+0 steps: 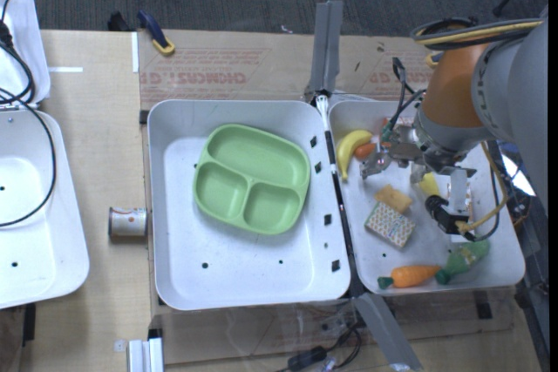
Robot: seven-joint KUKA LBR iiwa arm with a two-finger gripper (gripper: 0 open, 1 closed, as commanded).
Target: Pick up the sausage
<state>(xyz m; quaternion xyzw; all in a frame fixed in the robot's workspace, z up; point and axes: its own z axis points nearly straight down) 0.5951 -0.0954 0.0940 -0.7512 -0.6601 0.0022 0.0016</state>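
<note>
- As I reach in over the right shallow white bin (504, 274), my gripper (377, 163) hangs low in its upper half; I cannot tell whether it is apart or closed.
- The small reddish sausage (366, 150) lies in this bin, just beside the curved yellow banana (351, 149) and right at my gripper.
- Same bin, nearer the front: a tan block (394, 199), a checked beige square (390, 227), an orange carrot (410, 276) and a green vegetable (462, 261).
- The left shallow white bin (174, 274) holds a pale green three-compartment plate (253, 179), lying flat.
</note>
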